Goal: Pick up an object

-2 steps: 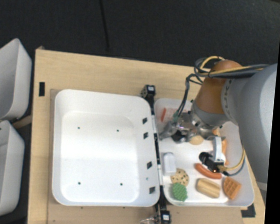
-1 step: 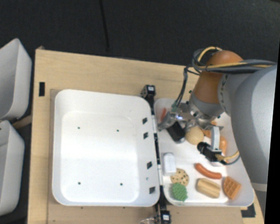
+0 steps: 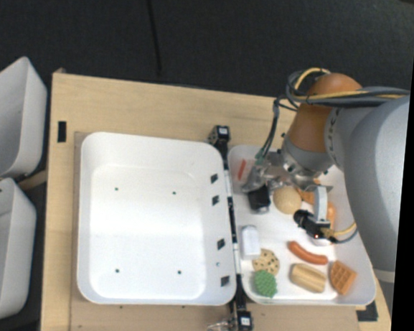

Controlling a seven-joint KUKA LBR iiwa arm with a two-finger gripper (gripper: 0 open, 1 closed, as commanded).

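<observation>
My gripper (image 3: 259, 189) reaches down into the upper left part of the right bin (image 3: 360, 297), under the grey wrist and orange band. Just right of it lies a pale beige round object (image 3: 287, 199). A small red piece (image 3: 241, 170) rests to its left, near the bin's wall. Toward the front are a white oblong object (image 3: 249, 238), a speckled cookie (image 3: 265, 261), a green bumpy piece (image 3: 264, 283), a red sausage (image 3: 307, 253), a tan bread roll (image 3: 307, 277) and an orange waffle (image 3: 341, 276). I see nothing lifted off the bin floor.
The left bin (image 3: 90, 187) sits beside the right one, with a divider rim and black clips (image 3: 225, 220) between them. An orange object (image 3: 330, 212) is partly hidden behind the wrist. The arm's bulk covers the right bin's far right side.
</observation>
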